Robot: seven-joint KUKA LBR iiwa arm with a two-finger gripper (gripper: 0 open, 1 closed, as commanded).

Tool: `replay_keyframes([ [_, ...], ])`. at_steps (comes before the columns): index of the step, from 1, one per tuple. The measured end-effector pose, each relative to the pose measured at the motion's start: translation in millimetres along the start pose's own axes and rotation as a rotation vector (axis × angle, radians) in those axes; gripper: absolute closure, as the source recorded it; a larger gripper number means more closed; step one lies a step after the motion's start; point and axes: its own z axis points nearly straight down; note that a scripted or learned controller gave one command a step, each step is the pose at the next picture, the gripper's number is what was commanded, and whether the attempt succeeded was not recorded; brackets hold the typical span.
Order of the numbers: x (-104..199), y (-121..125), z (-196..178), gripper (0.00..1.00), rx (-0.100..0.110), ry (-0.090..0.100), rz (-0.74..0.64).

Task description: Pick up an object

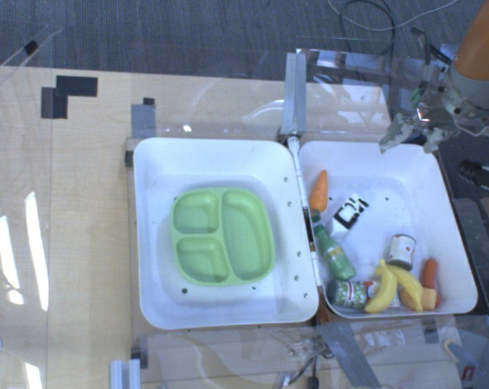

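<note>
Jaws [412,133] spread, gripping nothing, over right bin's [451,186] far rim; carrot [318,191] lies nearer-left, long axis running near-to-far.

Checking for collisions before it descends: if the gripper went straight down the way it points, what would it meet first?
Probably bare floor at the right bin's far corner; the gripper hangs above it, and depth is unclear.

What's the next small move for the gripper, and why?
Probably lower the gripper into the right bin toward the carrot. The gripper sits open and holding nothing above the bin's far rim, and the carrot lies alone near the divider, less crowded than the bananas and cans in the near corner.
</note>
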Motion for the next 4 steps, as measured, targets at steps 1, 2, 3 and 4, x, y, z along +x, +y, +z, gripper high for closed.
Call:
replay_keyframes([
  [1, 20.9, -46.6, 94.5, 0.0, 0.0, 0.0, -0.222],
  [2, 41.7, -62.5, 133.3, 0.0, -0.032, -0.012, -0.404],
  [3, 29.5, -127.4, 23.2, 0.0, -0.004, -0.002, -0.414],
  [4, 42.1, -104.7, 132.4, 0.0, -0.028, -0.011, -0.578],
])
